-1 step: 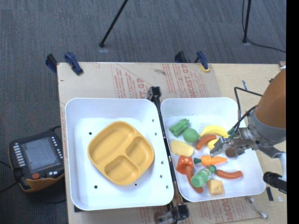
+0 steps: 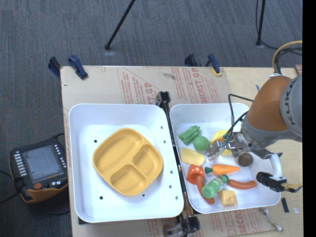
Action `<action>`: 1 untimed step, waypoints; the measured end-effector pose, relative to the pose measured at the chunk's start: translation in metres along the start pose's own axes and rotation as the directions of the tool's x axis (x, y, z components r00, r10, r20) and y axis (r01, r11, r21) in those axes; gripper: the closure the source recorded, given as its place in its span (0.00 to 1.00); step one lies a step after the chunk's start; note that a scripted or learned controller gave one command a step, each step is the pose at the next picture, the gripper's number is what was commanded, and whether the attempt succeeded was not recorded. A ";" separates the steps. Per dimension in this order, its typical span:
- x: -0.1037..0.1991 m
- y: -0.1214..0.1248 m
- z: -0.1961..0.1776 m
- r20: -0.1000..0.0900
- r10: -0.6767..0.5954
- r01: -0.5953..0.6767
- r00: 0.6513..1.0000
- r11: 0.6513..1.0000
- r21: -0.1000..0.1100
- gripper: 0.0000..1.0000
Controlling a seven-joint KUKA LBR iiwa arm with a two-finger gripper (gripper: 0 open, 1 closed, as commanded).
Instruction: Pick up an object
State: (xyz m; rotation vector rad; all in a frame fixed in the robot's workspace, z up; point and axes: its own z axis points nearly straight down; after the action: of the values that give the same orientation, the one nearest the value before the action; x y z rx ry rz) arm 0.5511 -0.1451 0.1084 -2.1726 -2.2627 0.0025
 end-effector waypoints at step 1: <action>0.007 -0.041 0.021 0.000 -0.261 0.261 0.965 0.965 -0.002 0.00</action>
State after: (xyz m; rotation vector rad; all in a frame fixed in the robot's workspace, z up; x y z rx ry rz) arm 0.5100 -0.1402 0.0874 -1.8570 -2.5295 0.0000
